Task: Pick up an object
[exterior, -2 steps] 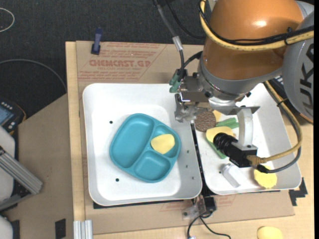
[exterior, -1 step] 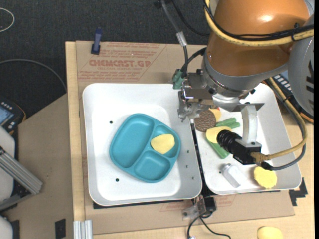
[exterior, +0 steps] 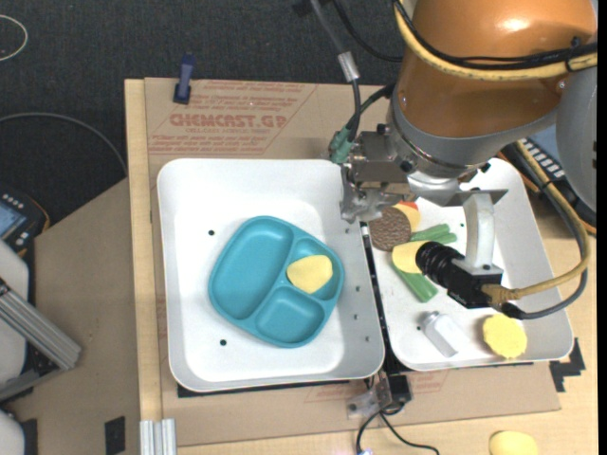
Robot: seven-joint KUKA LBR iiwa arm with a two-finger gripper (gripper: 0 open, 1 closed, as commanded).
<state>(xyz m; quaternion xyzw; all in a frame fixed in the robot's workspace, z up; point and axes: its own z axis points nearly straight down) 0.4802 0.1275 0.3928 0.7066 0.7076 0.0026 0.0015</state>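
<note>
While the grey arm with its orange band (exterior: 493, 27) leans in over the right-hand shallow white bin (exterior: 548, 254), its gripper (exterior: 355, 209) hangs just right of the teal three-compartment plastic plate (exterior: 248, 282), above the seam where that bin meets the left-hand shallow white bin (exterior: 180, 254) holding the plate. Whether the gripper is released or clenched cannot be told, and nothing can be seen in its grasp. The nearest thing to pick is a brown round flat disc (exterior: 387, 228), lying just beside the gripper on the side away from the plate and slightly nearer the camera; whether the two touch is unclear. Farther right of the plate than the disc lie a green strip (exterior: 439, 232) and a pale yellow-green wedge (exterior: 406, 257), the wedge close under the disc. Right of the plate's lower edge rest a small grey cylinder (exterior: 438, 333) and, farther out, a lumpy yellow round piece (exterior: 504, 336). In the plate's own right-hand compartment, the one closest to the gripper, sits a soft yellow lump (exterior: 310, 272). Beyond the plate, towards the top of the view, the brown cardboard sheet (exterior: 237, 121) under both bins bears red print reading "CHEMCAST G P"; the smaller red lines beneath are too fine to read. A small blue clip (exterior: 183, 81) sits at that sheet's far edge.
</note>
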